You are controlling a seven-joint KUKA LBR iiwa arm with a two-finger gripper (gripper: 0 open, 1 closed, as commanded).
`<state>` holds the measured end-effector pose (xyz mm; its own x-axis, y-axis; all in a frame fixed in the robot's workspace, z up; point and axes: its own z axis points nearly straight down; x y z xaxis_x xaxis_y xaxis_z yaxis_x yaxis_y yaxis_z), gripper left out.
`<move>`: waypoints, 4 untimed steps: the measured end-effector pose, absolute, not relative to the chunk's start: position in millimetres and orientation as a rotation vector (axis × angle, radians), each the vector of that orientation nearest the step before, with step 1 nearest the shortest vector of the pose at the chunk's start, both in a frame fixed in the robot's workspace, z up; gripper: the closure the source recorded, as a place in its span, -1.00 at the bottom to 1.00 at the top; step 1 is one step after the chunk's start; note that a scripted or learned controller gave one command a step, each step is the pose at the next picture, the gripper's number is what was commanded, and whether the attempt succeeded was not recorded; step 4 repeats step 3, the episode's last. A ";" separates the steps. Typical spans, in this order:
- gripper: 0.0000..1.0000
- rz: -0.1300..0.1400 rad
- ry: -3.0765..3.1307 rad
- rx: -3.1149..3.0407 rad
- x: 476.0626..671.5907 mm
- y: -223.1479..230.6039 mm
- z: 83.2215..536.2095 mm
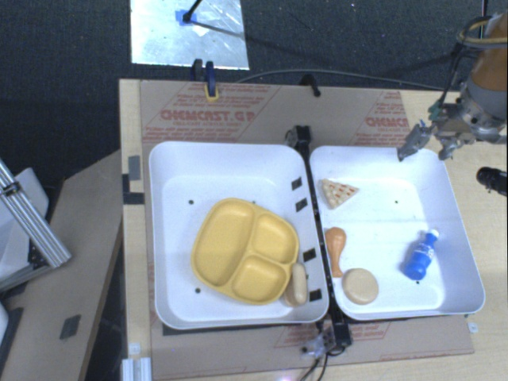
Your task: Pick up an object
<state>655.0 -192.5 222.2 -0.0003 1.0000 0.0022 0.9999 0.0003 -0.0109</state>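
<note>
Camera view: gripper (pixel 426 142) poised over the far right corner of the right bin (pixel 456 213), nothing picked yet.
Its fingers are spread apart and hold nothing. Candidates lie in that bin: a pizza slice (pixel 338 191) at far left, a blue bottle (pixel 420 254) toward the right, a drumstick (pixel 336 248) and a round bun (pixel 359 285) near the front. Descent, grasp and lift all remain.
</note>
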 end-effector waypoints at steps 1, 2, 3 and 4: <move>-1.00 -0.001 -2.226 -2.219 657.6 -191.9 230.9; -1.00 0.001 -2.228 -2.215 663.8 -193.0 170.9; -1.00 0.001 -2.229 -2.214 668.2 -194.9 128.5; -1.00 0.001 -2.229 -2.214 668.2 -194.9 128.5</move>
